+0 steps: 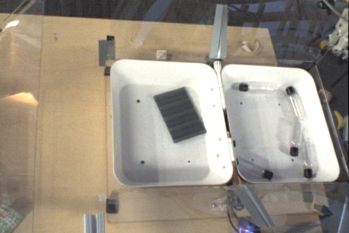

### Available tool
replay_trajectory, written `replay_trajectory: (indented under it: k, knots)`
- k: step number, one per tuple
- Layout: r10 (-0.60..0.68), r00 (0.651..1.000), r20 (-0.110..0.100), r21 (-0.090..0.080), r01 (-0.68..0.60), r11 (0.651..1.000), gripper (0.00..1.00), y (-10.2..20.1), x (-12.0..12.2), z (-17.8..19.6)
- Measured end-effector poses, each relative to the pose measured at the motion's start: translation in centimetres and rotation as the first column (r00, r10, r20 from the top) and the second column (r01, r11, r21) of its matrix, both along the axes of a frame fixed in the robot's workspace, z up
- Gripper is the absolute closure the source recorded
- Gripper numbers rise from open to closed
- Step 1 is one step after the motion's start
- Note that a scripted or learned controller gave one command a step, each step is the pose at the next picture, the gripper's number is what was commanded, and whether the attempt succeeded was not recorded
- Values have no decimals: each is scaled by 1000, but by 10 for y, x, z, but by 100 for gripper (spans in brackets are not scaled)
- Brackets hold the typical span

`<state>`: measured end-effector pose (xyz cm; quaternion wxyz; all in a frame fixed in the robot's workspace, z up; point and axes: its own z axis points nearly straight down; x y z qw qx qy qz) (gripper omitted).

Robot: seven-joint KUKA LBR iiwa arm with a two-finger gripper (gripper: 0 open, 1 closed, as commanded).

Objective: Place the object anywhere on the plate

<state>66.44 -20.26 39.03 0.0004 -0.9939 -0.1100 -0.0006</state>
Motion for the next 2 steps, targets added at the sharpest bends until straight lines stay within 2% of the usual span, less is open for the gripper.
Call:
replay_trajectory:
  k: [1, 2]
  knots:
    - [261, 965, 2, -2, -261, 965, 100, -1, -51, 46]
    - [420, 908, 3, -4, -420, 908, 100, 14, -144, 46]
